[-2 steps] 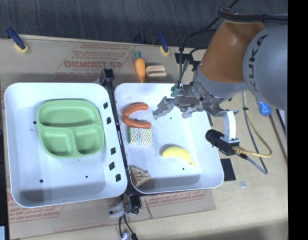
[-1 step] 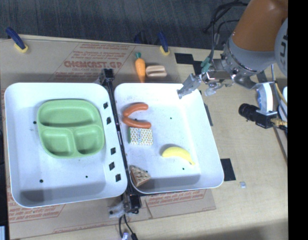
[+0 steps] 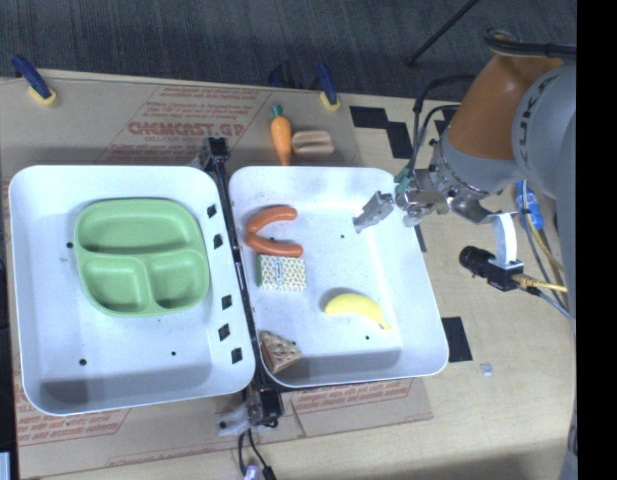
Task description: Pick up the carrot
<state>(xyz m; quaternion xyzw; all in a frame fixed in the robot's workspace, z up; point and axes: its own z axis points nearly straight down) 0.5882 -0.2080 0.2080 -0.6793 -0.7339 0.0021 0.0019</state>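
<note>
- The arm (image 3: 508,108) stands highest over the table and so nearest the camera. Its pincer (image 3: 373,211) hangs over the right part of the right bin (image 3: 413,298). At this size one cannot tell if the pincer is spread or pressed together.
- The carrot (image 3: 280,138) does not lie in a bin. It lies on the table (image 3: 168,118), just beyond the far rim of the right bin, with its green top pointing away from the bin. It is well apart from the pincer.
- Just beside the carrot, on its right, lies a small brown bun (image 3: 312,144).
- Inside the right bin, near that rim, lie two orange-red sausages (image 3: 272,216). Further off are a patterned block (image 3: 283,273), a banana (image 3: 356,308) and a piece of bread (image 3: 278,350).
- The left bin (image 3: 38,368) holds a green divided plate (image 3: 143,253).
- Possible trouble:
  - The sausages have nearly the colour of the carrot and lie closer to the pincer, so the program may go for one of them.
  - The carrot is close to the bin rim and the bun, so a descent may hit the rim, or close on the bun too.
  - The carrot is round and tapered, so an off-centre grip would probably let it slip or roll away.
</note>
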